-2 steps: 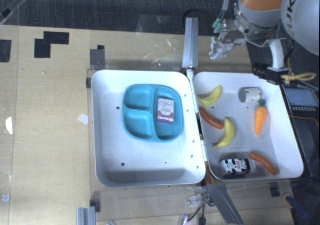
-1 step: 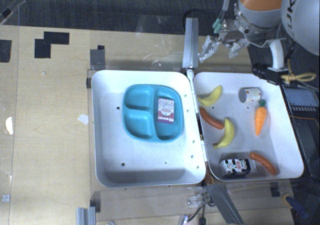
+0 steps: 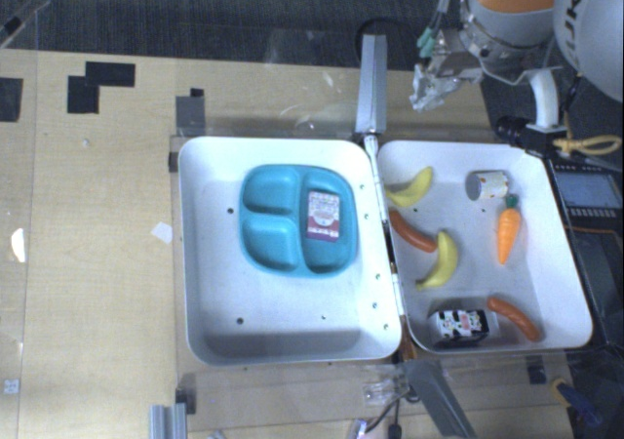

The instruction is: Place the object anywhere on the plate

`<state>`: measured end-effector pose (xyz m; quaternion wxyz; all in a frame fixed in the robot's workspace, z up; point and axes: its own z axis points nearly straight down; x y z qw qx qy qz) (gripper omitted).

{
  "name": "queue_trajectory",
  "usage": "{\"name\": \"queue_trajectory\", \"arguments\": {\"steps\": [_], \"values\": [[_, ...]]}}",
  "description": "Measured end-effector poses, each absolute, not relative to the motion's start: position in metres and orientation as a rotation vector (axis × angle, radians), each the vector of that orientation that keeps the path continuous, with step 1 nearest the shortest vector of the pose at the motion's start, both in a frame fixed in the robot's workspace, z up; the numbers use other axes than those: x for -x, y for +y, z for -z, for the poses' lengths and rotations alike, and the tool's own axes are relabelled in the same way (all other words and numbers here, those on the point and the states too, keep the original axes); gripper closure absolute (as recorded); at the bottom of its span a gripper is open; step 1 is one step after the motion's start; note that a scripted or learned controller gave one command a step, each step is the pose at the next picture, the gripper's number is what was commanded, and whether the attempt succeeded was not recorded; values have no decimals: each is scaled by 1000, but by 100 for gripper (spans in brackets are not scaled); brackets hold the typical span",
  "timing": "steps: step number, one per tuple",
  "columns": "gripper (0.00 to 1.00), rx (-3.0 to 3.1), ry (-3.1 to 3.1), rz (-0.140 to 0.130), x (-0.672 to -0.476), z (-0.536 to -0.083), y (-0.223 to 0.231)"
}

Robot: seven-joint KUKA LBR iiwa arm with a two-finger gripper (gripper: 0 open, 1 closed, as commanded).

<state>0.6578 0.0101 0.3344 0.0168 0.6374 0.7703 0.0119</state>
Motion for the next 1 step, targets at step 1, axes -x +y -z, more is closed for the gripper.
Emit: {"name": "queue_trajectory", "arguments": {"steps": [1], "values": [[0,-1980,2396,-37,-658,-334,10]]}}
